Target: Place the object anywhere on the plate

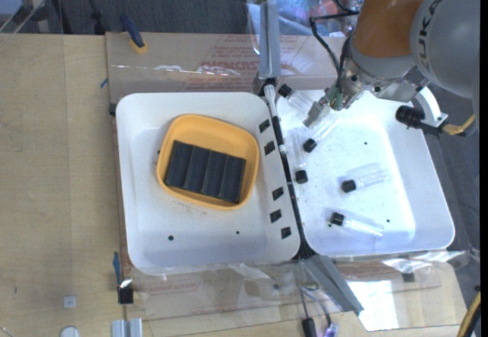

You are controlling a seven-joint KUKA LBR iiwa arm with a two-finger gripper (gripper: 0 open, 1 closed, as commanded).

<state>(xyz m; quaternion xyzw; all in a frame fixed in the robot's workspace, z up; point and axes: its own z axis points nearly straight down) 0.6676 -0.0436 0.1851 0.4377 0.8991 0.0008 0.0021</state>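
Task object: a black ribbed block (pixel 206 170). It lies flat inside the yellow plate (pixel 229 128), which sits in the left bin (pixel 145 236), left of centre.

Orientation: the block's long axis runs left to right across the view and dips slightly toward the right. Its ribs run the short way, so they divide it into parallel strips. Neither end looks different from the other, so I can name no facing direction.

Edges: the block fills most of the plate floor. The raised yellow rim shows on all four sides, widest along the far edge and narrow at the near right corner.

Open room: bare white bin floor surrounds the plate, with the broadest stretch on the near side. A row of small black clips (pixel 276 194) lines the divide between the bins, just right of the plate.

My tool (pixel 329 103) hangs over the far left corner of the right bin (pixel 412 175), well apart from the plate – I cannot tell whether it is apart or together. A clear tube-like piece (pixel 316 116) shows just below it; I cannot tell whether they touch.

Right bin contents: two clear vials with black caps (pixel 364 177) (pixel 354 225), plus loose black bits nearer the divide. The tabletop (pixel 53 175) extends to the left.
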